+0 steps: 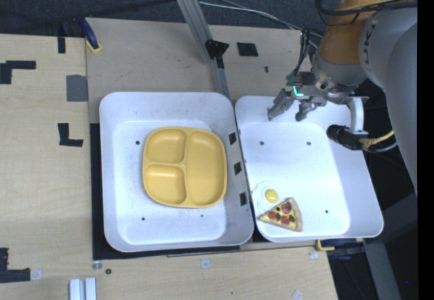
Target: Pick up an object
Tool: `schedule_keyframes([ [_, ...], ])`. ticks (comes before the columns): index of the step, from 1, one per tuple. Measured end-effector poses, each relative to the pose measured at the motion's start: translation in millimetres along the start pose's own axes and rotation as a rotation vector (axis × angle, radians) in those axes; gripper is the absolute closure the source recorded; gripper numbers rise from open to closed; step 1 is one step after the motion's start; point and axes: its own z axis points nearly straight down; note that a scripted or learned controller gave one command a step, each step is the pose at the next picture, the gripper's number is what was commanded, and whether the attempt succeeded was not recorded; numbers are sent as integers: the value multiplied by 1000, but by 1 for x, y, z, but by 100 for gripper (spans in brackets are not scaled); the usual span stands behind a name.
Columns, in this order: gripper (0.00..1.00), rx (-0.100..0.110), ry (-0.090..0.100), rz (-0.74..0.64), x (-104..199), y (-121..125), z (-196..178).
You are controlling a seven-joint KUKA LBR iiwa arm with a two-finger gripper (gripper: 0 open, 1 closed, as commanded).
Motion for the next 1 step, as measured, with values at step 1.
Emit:
schedule_keyframes([
  [1, 0, -3, 0, 0, 0, 1, -1],
])
